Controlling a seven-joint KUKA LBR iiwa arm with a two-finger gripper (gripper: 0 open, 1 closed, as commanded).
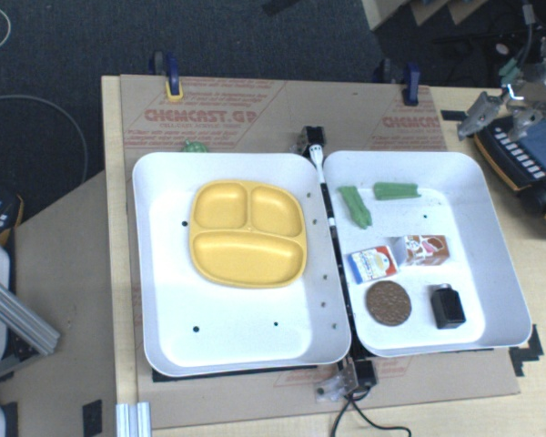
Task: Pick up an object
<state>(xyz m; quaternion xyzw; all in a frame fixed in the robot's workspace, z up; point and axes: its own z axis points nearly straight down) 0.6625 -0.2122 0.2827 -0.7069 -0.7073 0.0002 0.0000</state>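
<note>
While the claw (508, 94) sits off-bin, state unreadable, you could pinch the stiff, light black box (448, 306) across its sides.

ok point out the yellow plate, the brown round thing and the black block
yellow plate (248, 235), camera view, on the divider ridge.
brown round thing (388, 302), camera view, its centre.
black block (448, 306), camera view, top face.

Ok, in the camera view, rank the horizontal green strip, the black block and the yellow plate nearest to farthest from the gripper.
From the gripper at upper right:
1. Horizontal green strip, right bin's far side.
2. Black block, right bin's near side.
3. Yellow plate, left bin.
</note>
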